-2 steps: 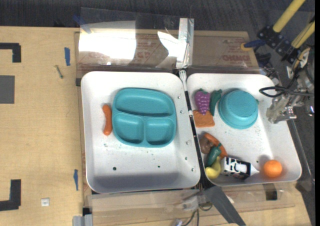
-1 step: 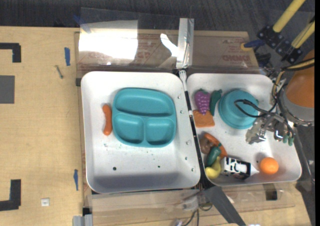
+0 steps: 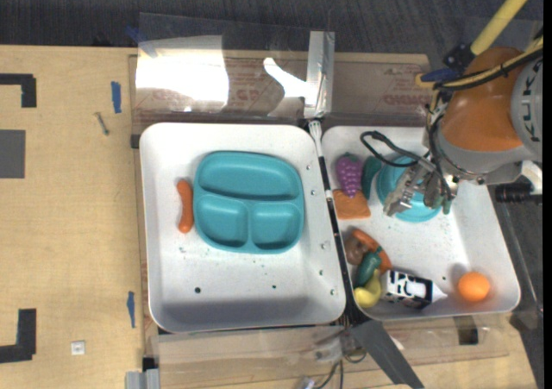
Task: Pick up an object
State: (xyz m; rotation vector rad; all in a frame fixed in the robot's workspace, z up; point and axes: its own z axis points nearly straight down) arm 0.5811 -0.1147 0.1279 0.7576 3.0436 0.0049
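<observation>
Gripper (image 3: 420, 191) hovers over teal cup (image 3: 412, 197) near right bin's (image 3: 496, 232) far edge; you can't tell jaw state. Purple grapes (image 3: 348, 173) and orange block (image 3: 351, 204) sit just beside cup. Risk: fingers hit cup rim, slip off, shove neighbours.

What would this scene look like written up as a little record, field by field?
left bin: teal divided tray, orange sausage-shaped toy beside it
right bin: purple grapes, orange ball, black and white toy, small pile of toy food, teal dish
arm: grey with orange band, reaching in from the right
gripper: above the teal dish
held object: none seen
</observation>
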